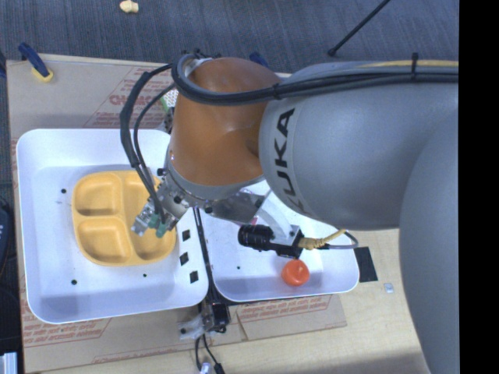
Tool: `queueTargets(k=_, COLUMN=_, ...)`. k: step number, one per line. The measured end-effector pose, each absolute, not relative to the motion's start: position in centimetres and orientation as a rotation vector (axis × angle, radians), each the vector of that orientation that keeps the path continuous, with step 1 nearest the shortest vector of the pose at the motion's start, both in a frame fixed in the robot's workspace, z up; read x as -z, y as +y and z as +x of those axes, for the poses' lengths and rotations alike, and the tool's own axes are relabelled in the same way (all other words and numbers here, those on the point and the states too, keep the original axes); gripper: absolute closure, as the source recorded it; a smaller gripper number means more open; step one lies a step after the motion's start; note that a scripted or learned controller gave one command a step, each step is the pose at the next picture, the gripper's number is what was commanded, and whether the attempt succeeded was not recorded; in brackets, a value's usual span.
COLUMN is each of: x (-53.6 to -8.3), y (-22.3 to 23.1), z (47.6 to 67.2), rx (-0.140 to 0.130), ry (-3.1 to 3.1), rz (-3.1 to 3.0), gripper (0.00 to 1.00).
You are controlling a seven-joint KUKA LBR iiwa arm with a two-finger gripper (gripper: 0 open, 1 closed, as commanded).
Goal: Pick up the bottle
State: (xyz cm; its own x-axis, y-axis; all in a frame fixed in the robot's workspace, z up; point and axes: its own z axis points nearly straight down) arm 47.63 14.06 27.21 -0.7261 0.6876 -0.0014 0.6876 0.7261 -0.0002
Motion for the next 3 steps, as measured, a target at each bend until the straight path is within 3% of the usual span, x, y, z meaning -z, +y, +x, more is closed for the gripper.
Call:
queueTargets(k=1, x=-21.8, y=10.5, z=47.6, rx=0.005, ry=2.777, rz=1.476, gripper=1.0)
queueTargets(k=2, x=-25.3, y=1.9, z=47.7, rx=0.003, ry=2.585, rz=1.785, gripper=1.0)
queueTargets(k=3, x=-19.1, y=6.3, z=47.5, rx=0.005, ry=2.815, rz=1.407, gripper=1.0)
